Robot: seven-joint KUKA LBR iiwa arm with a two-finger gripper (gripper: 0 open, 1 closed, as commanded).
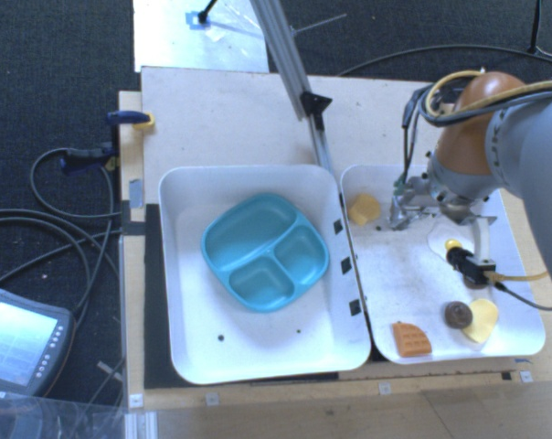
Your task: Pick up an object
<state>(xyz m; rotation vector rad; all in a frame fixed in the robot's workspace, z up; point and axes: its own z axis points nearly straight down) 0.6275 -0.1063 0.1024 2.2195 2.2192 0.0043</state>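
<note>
Camera view: the gripper (399,216) hangs low in the right bin (386,323), near its twelve o'clock wall; whether it is spread or pinched cannot be told. Just at its nine o'clock lies a roundish yellow piece (364,209), with no clear long axis. An orange waffle-like block (410,338) sits near six o'clock, long axis running roughly eleven to five. A brown disc (457,314) touches a pale yellow piece (483,319). The left bin (189,337) holds a blue divided plate (265,251).
</note>
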